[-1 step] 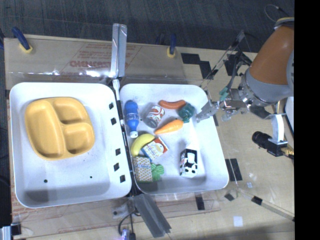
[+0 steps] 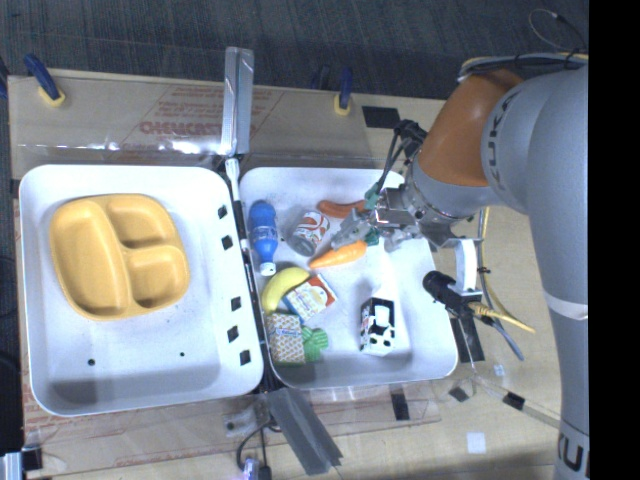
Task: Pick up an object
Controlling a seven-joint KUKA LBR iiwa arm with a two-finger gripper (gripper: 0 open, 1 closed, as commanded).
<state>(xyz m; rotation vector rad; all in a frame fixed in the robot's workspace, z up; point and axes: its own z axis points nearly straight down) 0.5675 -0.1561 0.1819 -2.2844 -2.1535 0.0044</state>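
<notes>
The right bin point(image 2: 425, 363) holds several small objects: a blue bottle point(image 2: 263, 228), a crushed can point(image 2: 309, 232), an orange carrot point(image 2: 339, 256), a reddish sausage point(image 2: 340, 208), a banana point(image 2: 281, 286), a small carton point(image 2: 316, 296), a green-and-white packet point(image 2: 289, 339) and a black-and-white cow toy point(image 2: 378, 326). My gripper point(image 2: 363, 226) hangs low over the bin's upper middle, just above the carrot's right end and beside the can. I see nothing between its fingers.
The left bin point(image 2: 60, 373) holds a yellow divided tray point(image 2: 118, 252). A metal divider clamp point(image 2: 237, 98) stands between the bins at the back. Cables and tools point(image 2: 480, 313) lie on the bench right of the right bin.
</notes>
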